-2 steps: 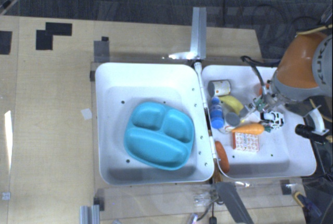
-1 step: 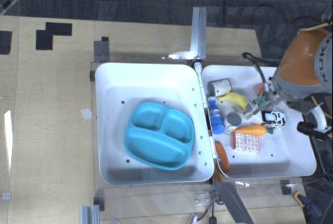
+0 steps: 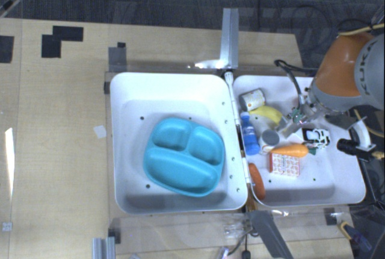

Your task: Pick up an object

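The right bin [image 3: 343, 191] holds several small objects. Among them are a white can [image 3: 252, 97], a yellow banana [image 3: 268, 114], a blue bottle [image 3: 249, 138], a grey round piece [image 3: 271, 137], an orange carrot [image 3: 291, 150], a red-and-white box [image 3: 284, 165], a reddish sausage [image 3: 257, 183] and a black-and-white toy [image 3: 317, 137]. My gripper [image 3: 289, 126] reaches in from the right and hangs low over the middle of this bin. It is just right of the banana and above the carrot. Nothing is visibly lifted.
The left bin [image 3: 129, 101] contains a blue divided plate [image 3: 183, 156]. A metal post [image 3: 230, 35] stands behind the wall between the bins. The arm's orange band [image 3: 338, 68] and cables hang over the right bin's far right corner.
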